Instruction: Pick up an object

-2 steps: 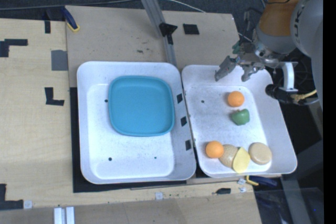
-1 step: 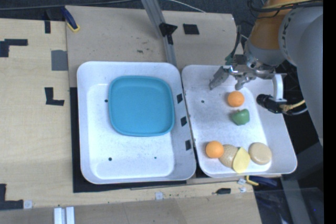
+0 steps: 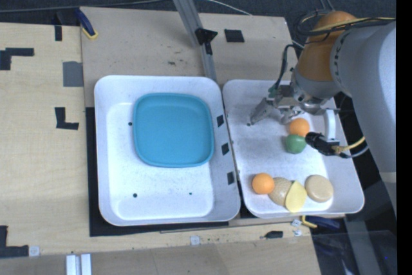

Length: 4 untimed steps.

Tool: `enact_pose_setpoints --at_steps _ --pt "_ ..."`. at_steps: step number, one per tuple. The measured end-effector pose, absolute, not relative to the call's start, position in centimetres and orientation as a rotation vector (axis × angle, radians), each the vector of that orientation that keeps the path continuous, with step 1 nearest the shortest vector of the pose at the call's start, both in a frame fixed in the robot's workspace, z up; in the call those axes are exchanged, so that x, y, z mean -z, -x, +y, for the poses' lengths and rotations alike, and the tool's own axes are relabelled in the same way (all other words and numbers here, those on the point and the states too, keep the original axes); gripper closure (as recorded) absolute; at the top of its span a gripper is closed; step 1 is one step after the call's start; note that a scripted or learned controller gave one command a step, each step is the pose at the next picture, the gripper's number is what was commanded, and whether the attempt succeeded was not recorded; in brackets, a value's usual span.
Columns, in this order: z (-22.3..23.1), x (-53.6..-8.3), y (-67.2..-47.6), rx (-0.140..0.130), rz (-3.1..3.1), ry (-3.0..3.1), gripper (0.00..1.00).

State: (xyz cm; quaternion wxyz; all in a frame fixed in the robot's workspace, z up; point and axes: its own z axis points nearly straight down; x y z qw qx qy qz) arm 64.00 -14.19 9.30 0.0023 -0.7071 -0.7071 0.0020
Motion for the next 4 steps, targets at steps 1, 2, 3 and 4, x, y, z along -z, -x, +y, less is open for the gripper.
enact_pose_setpoints --at_steps 1,2,3,4 --pt "-14.1 -10.6 -64.2 0.0 -2.223 2.22 1.0" --pt "-13.4 -16.7 -64.1 0.005 -2.225 2.223 1.0" --pt "-12.7 -21.6 -63.5 0.004 -2.225 2.223 1.0" --pt "-12.7 -25.7 -63.6 0.003 -2.224 2.223 1.0"
